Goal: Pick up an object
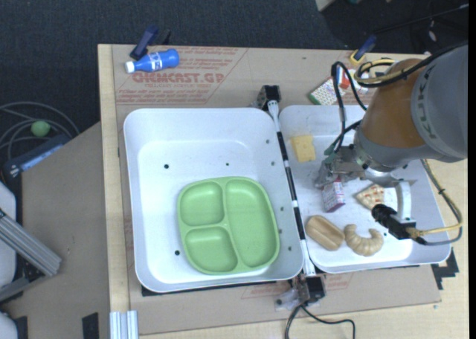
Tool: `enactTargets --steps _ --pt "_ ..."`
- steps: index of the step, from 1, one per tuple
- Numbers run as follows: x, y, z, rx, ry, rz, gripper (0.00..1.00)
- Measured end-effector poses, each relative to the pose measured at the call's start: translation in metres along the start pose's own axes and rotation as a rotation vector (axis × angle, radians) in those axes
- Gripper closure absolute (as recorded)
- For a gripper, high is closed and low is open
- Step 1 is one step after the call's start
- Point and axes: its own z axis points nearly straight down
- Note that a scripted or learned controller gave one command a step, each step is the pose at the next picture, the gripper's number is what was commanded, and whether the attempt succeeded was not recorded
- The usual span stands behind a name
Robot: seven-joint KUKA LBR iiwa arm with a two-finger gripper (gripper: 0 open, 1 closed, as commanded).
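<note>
Nearest the camera: tan bread roll and croissant at the right bin's front edge. My gripper sits low in that bin, at 12 o'clock from the roll. Small packet lies right under it at 6 o'clock, touching or nearly. Yellow block at 10 o'clock. Green divided plate in the left bin.

A robotics lab: a plywood bench stencilled with lettering carries two white bins, clamps at its far edge, loose cables (coiled on dark carpet) beside it.
</note>
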Motion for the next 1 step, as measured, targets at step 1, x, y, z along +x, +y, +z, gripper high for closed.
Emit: enactTargets --steps 1 --pt "0.062 0.0162 -0.0906 -0.001 0.0 -0.003 1.0"
